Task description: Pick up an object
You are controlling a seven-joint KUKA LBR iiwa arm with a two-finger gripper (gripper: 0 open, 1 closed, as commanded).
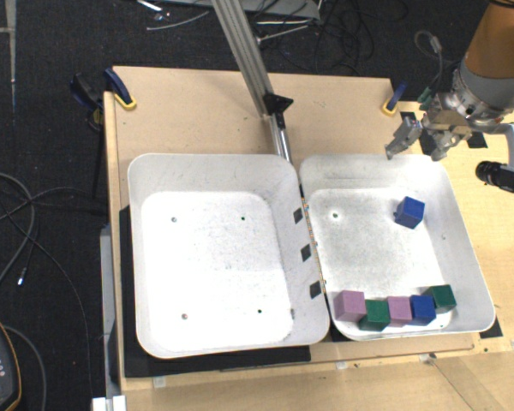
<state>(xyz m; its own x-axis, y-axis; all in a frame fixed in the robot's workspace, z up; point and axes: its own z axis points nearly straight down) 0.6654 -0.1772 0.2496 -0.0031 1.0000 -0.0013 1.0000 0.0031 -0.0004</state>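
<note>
Gripper (420,140) hovers over the right white bin's (467,255) far rim, fingers spread, nothing between them. Your easiest target looks like the lone small blue cube (409,211), well apart from the cube row (394,308) at the near wall. Likely light, rigid, maybe slick; pinch two opposite flat faces.

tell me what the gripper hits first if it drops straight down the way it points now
Probably the far rim of the right bin under the gripper, well short of the lone blue cube; depth is unclear from this slant.
</note>
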